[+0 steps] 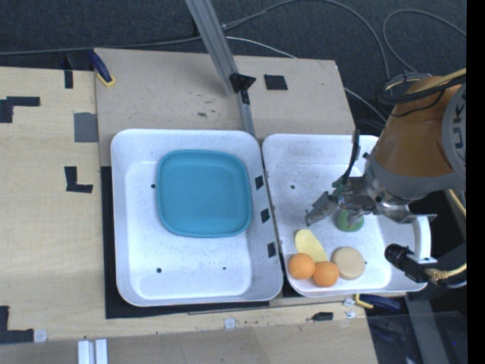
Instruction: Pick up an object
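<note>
In the right bin (303,158), my gripper (337,215) hangs low over the floor, open, with one dark finger (317,211) splayed out to the left. A small green object (350,221) lies just under its right side, partly hidden by it; I see no grip on it. Closer to the front wall lie a pale yellow piece (309,243), two orange balls (301,266) (326,274) and a beige round piece (348,262), clustered together.
The left bin (132,203) holds a square blue plate (203,192). A grey metal post (216,36) slants down to the divider between the bins. The grey and orange arm (420,142) covers the right bin's right edge.
</note>
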`<action>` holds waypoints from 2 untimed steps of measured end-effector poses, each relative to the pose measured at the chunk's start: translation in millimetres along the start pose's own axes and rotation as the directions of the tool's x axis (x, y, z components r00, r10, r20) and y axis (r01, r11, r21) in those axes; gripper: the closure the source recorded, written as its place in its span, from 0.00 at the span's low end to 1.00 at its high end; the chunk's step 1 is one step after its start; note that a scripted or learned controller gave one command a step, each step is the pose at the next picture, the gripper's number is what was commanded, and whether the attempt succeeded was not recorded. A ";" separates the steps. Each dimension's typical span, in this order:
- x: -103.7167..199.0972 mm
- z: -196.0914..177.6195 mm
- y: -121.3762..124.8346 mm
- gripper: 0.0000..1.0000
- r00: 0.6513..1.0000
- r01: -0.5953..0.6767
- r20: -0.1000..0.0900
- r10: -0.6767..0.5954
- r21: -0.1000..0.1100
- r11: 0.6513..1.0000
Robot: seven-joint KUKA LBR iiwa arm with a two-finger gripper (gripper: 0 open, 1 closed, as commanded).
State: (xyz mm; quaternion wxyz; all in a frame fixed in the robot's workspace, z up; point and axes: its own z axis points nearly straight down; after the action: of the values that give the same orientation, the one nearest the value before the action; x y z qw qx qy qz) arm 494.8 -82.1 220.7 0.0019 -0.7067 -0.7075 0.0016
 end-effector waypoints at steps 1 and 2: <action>-7.6 52.9 5.7 0.00 1.000 -0.001 0.000 0.001 0.001 1.000; -10.1 114.9 8.1 0.00 1.000 -0.001 0.000 0.001 0.002 1.000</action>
State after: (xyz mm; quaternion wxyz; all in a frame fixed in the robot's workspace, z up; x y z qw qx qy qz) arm 502.4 -92.2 105.7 0.0026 -0.7070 -0.7072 0.0021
